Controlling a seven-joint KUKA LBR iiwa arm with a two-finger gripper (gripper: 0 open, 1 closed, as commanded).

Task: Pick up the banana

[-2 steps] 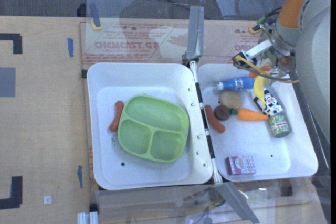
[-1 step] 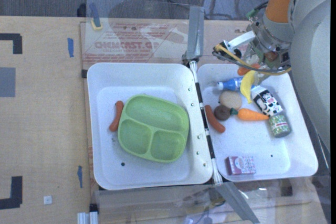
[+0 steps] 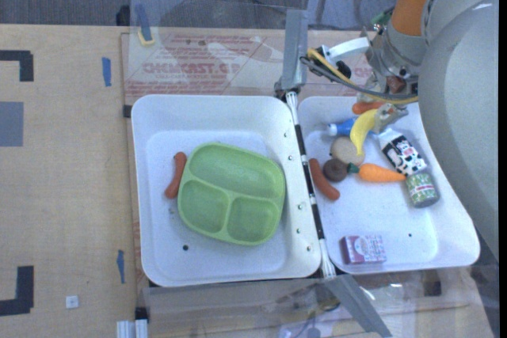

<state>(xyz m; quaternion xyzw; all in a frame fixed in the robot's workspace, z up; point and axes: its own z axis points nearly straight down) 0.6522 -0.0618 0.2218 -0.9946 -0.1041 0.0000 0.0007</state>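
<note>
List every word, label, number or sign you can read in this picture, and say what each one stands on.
Faded red lettering on the clear plastic sheet behind the two bins: blurred, not readable.
Print on the small pink carton in the right white bin: too small to read.
Pattern on the black-and-white carton: no legible text.
Nothing else carries text.

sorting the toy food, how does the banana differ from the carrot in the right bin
The banana is yellow and curved; the carrot is orange, straight and tapered. The banana runs roughly up and down in the view, its upper end right under the tool, while the carrot lies crosswise lower down, apart from the tool. Both lie in the right bin, near its far end.
</note>
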